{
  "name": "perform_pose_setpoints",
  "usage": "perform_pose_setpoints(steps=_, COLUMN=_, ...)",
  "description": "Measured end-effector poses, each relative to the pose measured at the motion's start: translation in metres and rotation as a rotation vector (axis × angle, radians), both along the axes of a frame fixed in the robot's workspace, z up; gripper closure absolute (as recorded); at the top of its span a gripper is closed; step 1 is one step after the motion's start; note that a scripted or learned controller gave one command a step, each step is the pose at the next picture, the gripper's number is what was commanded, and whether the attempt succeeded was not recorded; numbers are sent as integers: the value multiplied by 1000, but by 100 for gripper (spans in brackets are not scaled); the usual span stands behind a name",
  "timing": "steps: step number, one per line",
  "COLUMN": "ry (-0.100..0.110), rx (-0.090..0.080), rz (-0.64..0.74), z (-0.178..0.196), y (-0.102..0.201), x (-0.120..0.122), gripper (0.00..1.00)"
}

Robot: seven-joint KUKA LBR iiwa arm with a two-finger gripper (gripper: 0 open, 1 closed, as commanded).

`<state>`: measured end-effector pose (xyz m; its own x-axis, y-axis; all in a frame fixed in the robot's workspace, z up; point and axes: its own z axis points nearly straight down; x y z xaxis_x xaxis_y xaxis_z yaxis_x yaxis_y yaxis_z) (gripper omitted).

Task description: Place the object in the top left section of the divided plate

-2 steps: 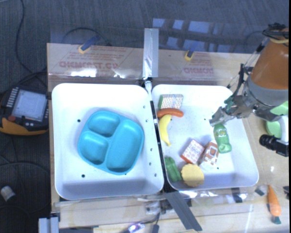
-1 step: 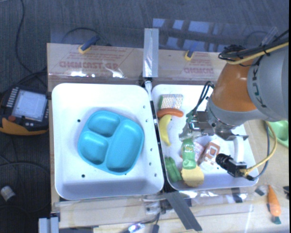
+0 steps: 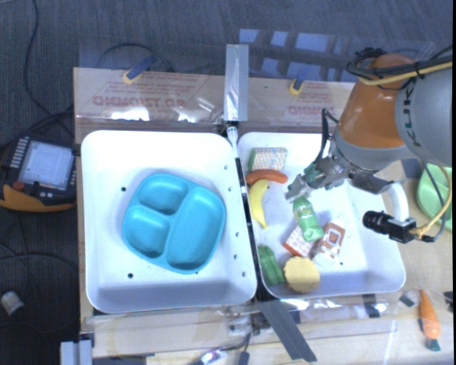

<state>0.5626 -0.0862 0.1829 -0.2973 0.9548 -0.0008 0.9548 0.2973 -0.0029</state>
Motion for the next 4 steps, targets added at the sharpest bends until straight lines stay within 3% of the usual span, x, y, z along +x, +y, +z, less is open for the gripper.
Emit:
perform_pose_setpoints(steps=1, ry=1, rx=1, rz=-69, z=-35, y=-20, x=-5, gripper=100)
perform_pose_setpoints(steps=2, ry=0, rx=3, rz=201, z=0, y=74, x=4, gripper=100)
perform_pose_setpoints(steps=3, ry=2, rx=3, rz=156, z=0, y=136, x=-44, gripper=100)
perform_pose_setpoints(steps=4, ry=0, rx=-1, rz=21, z=41, y=75, x=-26, gripper=100)
